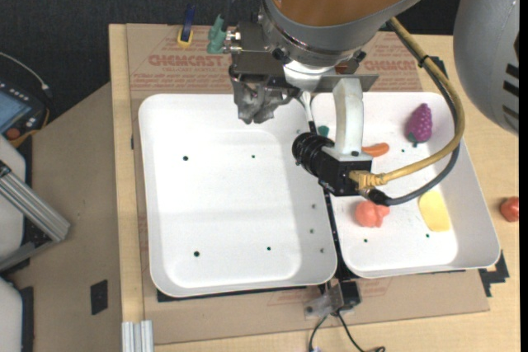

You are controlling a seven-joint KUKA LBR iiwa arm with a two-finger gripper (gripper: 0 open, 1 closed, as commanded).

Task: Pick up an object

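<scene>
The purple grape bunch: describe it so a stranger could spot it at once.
Take the right-hand white bin of the two. Look to its far right corner, beyond the yellow piece and the pink-red lump. There lies the purple grape bunch, the one purple, knobbly thing among smooth orange, yellow and pink neighbours.

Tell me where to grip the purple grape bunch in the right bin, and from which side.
Grip the purple grape bunch across its narrow width near the middle, coming straight down from above. It lies flat and elongated in the right bin, apart from the other toys, so both long sides look open, though its bumpy surface may slip.
</scene>
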